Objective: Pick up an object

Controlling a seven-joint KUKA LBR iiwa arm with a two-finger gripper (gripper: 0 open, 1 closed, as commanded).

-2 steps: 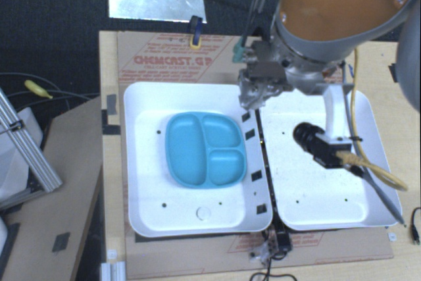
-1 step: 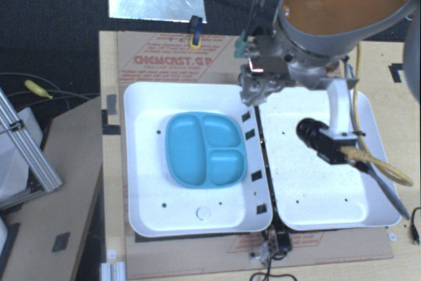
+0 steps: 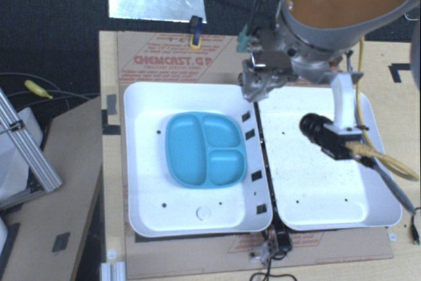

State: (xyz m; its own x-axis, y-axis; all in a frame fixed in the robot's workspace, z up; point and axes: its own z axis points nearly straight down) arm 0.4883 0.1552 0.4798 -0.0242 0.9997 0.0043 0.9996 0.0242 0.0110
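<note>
A robotics lab is indicated: two white bins [image 3: 316, 207] are mounted on a cardboard-covered worktop [image 3: 171, 59], with aluminium framing [image 3: 26, 154] and loose cables [image 3: 388, 171] seen.

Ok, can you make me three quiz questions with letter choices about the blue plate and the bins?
1. Where is the blue divided plate?
A. left bin
B. right bin
C. on the floor

2. How many compartments does the plate have?
A. one
B. three
C. six

3. How does the plate lie?
A. flat, open side up
B. upside down
C. standing on edge

Answers: 1 A, it sits inside the left bin. 2 B, ridges split it into one big section and two smaller ones. 3 A, its hollow sections face up.
</note>
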